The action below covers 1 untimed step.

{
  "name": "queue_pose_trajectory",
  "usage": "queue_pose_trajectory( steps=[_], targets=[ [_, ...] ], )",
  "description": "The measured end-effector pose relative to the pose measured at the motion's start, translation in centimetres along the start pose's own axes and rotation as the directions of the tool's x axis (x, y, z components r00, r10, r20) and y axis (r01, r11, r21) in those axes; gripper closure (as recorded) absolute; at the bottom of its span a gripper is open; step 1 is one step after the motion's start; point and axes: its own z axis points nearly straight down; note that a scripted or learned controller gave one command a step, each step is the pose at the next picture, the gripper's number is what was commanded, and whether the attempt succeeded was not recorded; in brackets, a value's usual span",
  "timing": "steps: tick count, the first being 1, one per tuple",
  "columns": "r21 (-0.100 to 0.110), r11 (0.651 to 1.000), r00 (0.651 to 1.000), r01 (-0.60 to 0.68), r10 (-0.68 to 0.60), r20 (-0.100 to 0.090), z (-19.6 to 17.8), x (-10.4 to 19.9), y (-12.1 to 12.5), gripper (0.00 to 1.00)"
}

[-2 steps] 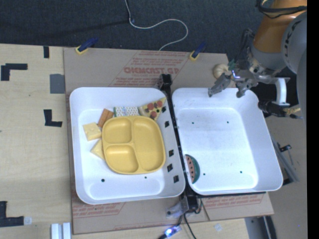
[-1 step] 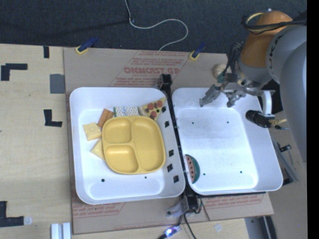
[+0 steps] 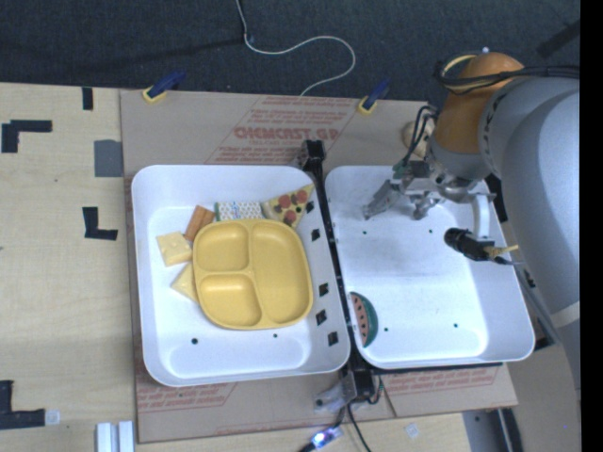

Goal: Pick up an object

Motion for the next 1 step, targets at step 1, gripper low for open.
queue_pose_trajectory(
  steps=[1],
  targets=[
    [-0.005, 1.000, 1.000, 0.000, 0.000, 0.001, 0.51, 0.10, -0.02, 0.00]
  ],
)
